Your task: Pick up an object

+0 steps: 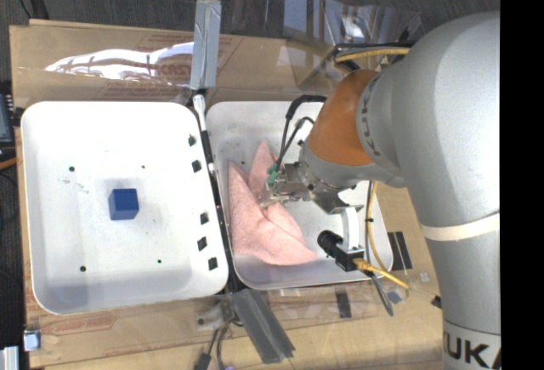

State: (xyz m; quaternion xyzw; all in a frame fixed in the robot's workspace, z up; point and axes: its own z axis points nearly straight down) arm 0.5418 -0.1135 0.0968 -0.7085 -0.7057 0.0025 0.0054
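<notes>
The gripper [274, 190], finger state indeterminable, sits over the pink cloth [259, 219], which runs lengthwise along the right bin's [223, 123] left wall.

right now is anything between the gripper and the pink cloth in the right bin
Nothing visible is. The gripper is low over the pink cloth in the right bin, right at its surface. The blue cube sits apart in the left bin.

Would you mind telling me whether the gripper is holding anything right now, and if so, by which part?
It cannot be told. The gripper sits low over the pink cloth in the right bin, at the cloth's upper middle, but the wrist hides any hold.
</notes>
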